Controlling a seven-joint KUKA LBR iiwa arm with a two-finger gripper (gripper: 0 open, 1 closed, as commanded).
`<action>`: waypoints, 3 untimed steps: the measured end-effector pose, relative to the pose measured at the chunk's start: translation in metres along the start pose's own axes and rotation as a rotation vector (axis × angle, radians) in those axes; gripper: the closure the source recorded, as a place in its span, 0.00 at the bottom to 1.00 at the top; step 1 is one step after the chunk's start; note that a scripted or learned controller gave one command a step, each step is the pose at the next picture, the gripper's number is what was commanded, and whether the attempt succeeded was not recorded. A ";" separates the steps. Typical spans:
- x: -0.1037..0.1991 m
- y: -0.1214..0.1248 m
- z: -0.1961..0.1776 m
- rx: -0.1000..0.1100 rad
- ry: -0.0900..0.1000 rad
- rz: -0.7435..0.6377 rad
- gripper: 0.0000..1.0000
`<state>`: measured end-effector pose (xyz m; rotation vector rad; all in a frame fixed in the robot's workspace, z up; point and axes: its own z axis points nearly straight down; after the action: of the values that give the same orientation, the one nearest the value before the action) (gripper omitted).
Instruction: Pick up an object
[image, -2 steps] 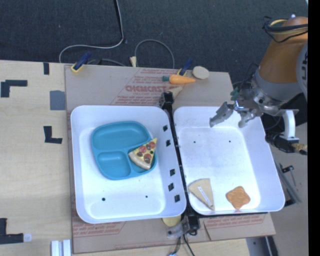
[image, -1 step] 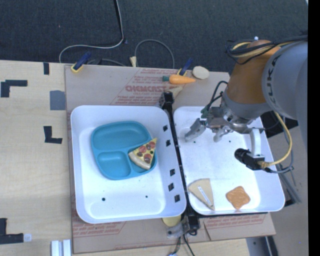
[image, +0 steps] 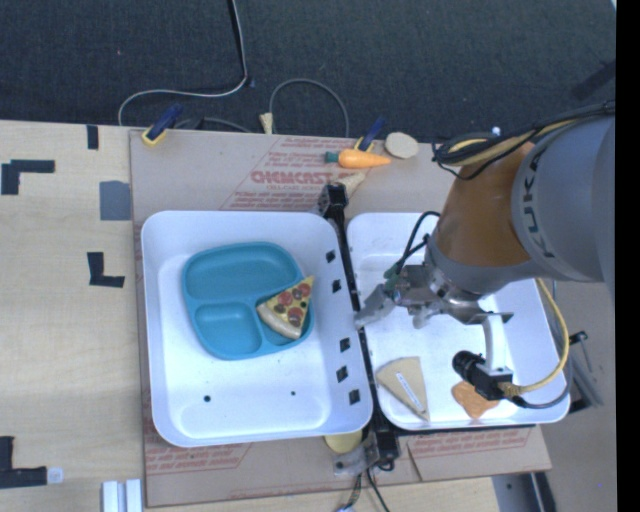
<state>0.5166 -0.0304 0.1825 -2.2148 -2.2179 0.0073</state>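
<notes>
In the right bin (image: 520, 415) a tan wedge-shaped piece (image: 403, 383) lies near the front left corner. A small orange piece (image: 472, 400) rests to its right, partly under a black cable fitting. My gripper (image: 402, 299) hangs over the left half of this bin, just behind the wedge and above the bin floor. The bulky grey and orange wrist covers much of the bin's middle. In the left bin (image: 160, 330) a toy pizza slice (image: 288, 306) sits on the right edge of a blue divided plate (image: 236, 298).
A black divider (image: 343, 290) runs between the two bins. On the cardboard behind the bins lie a toy carrot (image: 361, 158) and a beige round piece (image: 402, 145). A yellow object (image: 341, 440) peeks out below the left bin's front edge.
</notes>
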 end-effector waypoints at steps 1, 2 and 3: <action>0.097 -0.031 -0.001 -0.003 0.002 -0.010 0.00; 0.139 -0.005 0.099 -0.018 0.001 -0.002 0.00; 0.228 -0.020 0.027 -0.012 0.004 -0.011 0.00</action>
<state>0.4960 0.1975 0.1559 -2.2065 -2.2339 -0.0099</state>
